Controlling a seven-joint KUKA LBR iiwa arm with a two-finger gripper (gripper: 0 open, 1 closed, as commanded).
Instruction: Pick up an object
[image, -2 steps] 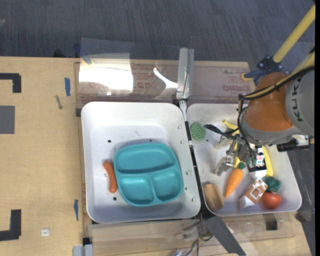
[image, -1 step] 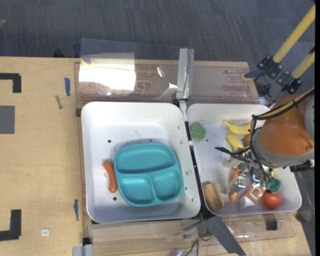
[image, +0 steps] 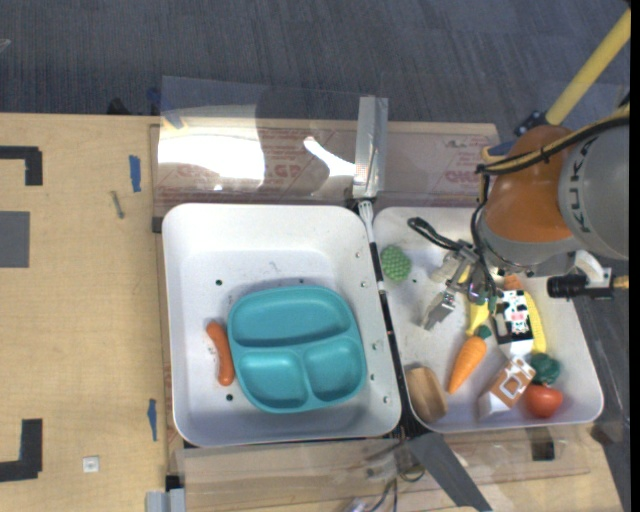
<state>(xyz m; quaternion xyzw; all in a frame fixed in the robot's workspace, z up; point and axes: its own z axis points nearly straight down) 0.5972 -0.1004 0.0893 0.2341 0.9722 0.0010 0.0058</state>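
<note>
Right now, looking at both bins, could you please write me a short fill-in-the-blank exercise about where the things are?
1. The teal tray lies in the ____ bin.
2. The sausage lies just ____ of the tray.
3. The carrot is in the same bin as the ____ ball.
4. The hand is above the ____ bin.

Missing words: left; left; green; right

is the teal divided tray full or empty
Empty. The teal tray in the left bin shows three bare compartments; the orange sausage lies beside it on the bin floor.
</note>
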